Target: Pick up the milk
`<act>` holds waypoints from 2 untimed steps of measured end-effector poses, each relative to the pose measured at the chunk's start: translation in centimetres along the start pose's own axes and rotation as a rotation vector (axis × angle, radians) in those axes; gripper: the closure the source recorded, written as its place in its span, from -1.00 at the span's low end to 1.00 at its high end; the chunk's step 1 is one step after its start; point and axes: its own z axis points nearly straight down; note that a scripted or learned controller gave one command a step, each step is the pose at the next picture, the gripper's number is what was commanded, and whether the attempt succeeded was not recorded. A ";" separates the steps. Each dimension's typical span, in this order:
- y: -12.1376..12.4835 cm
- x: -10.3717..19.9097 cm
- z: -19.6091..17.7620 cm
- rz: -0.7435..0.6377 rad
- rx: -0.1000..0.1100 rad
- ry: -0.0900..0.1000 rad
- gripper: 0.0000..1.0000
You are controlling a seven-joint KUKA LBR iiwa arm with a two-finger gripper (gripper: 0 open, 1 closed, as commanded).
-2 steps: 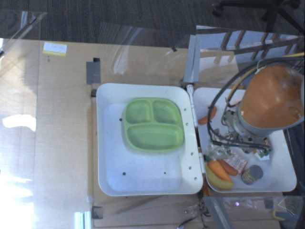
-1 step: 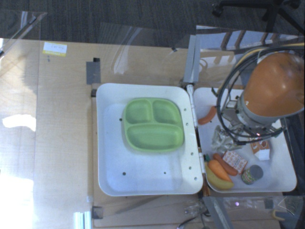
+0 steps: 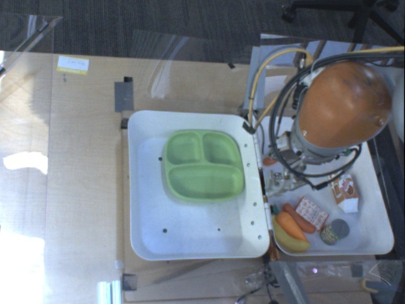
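Observation:
The milk (image 3: 345,193), a small white carton with red-orange print, lies in the right bin (image 3: 380,233) near its right wall. The arm's grey and orange wrist (image 3: 342,106) hangs over the upper half of that bin and hides much of it. My gripper (image 3: 280,180) reaches down below the wrist at the bin's left side, close to the divider between the bins. It is well to the left of the milk and apart from it. Cables and the wrist block the view of its tip.
In the right bin's front left corner lie a carrot (image 3: 291,223), a banana (image 3: 292,241), a red sausage (image 3: 301,215), a pink patterned box (image 3: 312,213) and a round can (image 3: 334,231). A green divided plate (image 3: 204,166) sits in the left bin (image 3: 145,227).

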 end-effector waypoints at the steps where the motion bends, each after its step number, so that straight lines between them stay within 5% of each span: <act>1: 3.6 4.8 1.5 -0.423 -0.003 0.000 1.00; 2: 4.1 -0.5 1.5 -0.890 -0.001 -0.001 1.00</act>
